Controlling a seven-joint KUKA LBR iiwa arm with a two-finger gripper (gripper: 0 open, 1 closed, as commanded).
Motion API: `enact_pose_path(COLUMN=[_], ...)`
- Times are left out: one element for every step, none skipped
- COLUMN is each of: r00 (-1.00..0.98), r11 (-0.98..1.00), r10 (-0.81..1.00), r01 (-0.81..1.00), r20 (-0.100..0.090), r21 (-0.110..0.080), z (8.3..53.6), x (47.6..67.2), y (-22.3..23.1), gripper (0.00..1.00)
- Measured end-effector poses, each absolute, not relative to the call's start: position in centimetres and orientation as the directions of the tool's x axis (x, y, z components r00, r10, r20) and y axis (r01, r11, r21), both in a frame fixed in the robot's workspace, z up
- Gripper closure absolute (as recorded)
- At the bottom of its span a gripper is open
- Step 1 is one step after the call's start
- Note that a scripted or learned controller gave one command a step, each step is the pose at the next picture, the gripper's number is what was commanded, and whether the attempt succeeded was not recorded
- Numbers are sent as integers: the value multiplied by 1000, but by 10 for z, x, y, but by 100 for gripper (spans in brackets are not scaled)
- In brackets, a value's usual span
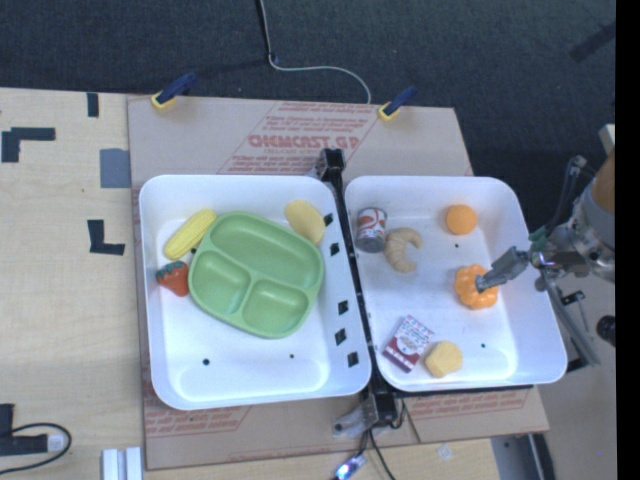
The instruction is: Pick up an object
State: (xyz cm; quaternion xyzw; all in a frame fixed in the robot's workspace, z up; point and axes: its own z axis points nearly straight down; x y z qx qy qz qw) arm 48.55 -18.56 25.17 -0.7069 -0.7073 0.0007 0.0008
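Note:
The right bin (pixel 530 218) holds an orange pumpkin-like toy (pixel 472 288), an orange ball (pixel 461 219), a tan croissant (pixel 403 249), a small can (pixel 371 228), a red and white box (pixel 408 342) and a yellow lump (pixel 443 358). My gripper (pixel 492 277) reaches in over the bin's right rim and its tip lies against the upper right side of the orange pumpkin-like toy. The tip partly covers that toy.
The left bin (pixel 240 378) carries a green divided plate (pixel 257 273), a yellow corn cob (pixel 189 233), a yellow lemon (pixel 304 220) and a red toy (pixel 174 279). A black divider (pixel 346 298) runs between the bins. Bare white floor lies at the right bin's centre.

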Motion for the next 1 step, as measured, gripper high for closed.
enact_pose_path(r00=[3], r11=[-3], r10=[1000], r01=[1000], r20=[2], r21=[-11], z=[149], x=[480], y=[-220], gripper=[0])
